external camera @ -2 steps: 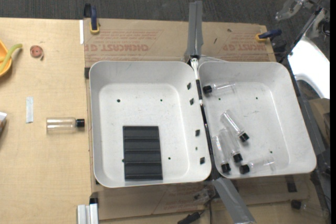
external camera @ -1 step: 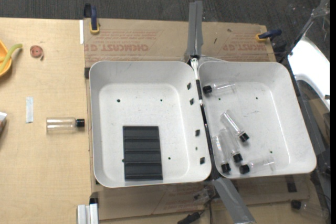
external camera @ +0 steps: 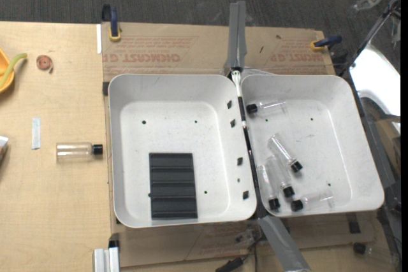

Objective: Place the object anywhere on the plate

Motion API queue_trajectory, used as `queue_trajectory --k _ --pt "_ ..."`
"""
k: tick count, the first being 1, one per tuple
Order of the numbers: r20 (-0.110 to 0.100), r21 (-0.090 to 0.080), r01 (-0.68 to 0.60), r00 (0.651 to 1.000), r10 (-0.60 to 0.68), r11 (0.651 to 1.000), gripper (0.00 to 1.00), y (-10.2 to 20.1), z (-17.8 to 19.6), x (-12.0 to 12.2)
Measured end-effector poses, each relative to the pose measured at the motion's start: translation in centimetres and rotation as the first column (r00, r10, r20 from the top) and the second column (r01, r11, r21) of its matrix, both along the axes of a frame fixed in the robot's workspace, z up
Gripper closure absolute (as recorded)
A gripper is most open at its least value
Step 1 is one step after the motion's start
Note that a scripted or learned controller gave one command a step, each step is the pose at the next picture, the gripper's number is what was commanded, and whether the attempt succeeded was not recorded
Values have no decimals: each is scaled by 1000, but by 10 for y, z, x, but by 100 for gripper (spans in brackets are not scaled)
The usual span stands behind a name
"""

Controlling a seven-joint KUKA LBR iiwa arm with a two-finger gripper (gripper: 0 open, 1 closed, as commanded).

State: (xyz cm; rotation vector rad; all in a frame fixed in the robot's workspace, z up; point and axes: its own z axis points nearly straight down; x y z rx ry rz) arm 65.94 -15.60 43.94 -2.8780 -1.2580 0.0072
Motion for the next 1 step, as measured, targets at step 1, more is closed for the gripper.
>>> queue_trajectory --k 1 --pt "-1 0 144 990 -144 990 0 -53 1 -46"
